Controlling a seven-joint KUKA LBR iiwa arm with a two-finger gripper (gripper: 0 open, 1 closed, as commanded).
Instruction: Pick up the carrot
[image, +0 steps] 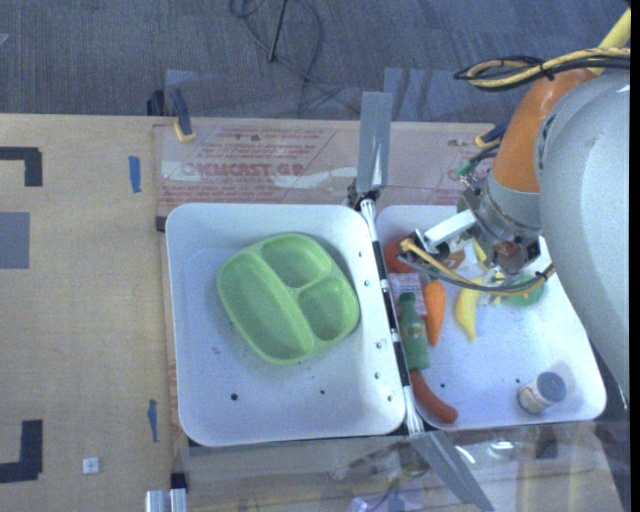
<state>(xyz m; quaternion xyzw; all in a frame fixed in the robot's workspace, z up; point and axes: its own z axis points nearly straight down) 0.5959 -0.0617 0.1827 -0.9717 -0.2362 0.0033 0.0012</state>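
The carrot (434, 311) is small and orange with a green top. It lies roughly upright in the picture, in the left half of the right bin (500, 385). A green bottle-shaped toy (412, 331) lies just left of it and a yellow banana-like piece (466, 311) just right of it. My gripper (502, 260) hangs over the far part of the same bin, up and to the right of the carrot. Cables and the wrist body cover its tip. Nothing shows in its hold.
A green three-compartment plate (289, 296) sits in the left bin (200, 400). The right bin also holds a red sausage (436, 401) at the front left, a small jar (543, 392) at the front right, and a red item (398, 259) near the divider.
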